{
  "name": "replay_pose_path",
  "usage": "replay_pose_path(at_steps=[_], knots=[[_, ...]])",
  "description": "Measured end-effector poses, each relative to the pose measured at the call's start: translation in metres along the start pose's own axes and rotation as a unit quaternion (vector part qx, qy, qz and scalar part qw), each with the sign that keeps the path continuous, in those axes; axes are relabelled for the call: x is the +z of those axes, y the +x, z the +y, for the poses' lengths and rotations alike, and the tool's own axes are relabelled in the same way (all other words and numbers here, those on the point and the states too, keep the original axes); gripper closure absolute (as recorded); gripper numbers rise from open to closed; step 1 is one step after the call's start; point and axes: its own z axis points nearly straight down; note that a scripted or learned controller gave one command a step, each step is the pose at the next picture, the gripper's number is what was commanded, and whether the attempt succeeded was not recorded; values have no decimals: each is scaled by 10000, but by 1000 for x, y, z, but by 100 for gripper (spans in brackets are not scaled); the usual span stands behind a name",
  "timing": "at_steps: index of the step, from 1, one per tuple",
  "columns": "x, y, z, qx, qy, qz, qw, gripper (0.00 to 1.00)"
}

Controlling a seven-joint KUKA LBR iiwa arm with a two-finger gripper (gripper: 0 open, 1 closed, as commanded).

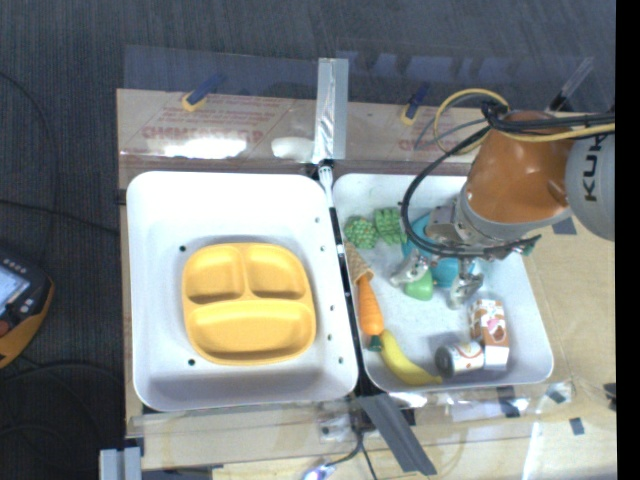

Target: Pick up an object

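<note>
Hovering over the far part of the right bin, my gripper hangs with its fingers spread, a small pale-green rounded toy lying between them; whether they touch it I cannot tell. A teal piece sits just beside it. Leftward lie two bumpy green pieces, a carrot and a banana; nearer, a can and a printed carton. A yellow divided tray lies in the left bin.

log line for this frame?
arm: over right bin | gripper: down at green object | grasp: unconfirmed | left bin: yellow tray
</note>
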Motion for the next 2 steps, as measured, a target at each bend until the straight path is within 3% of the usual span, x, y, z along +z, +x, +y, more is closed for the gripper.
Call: replay_pose_path(at_steps=[1,2], knots=[[-11,-2,-1,8,25,-15,10000,100],[-41,-5,17,936,-37,9,9956,100]])
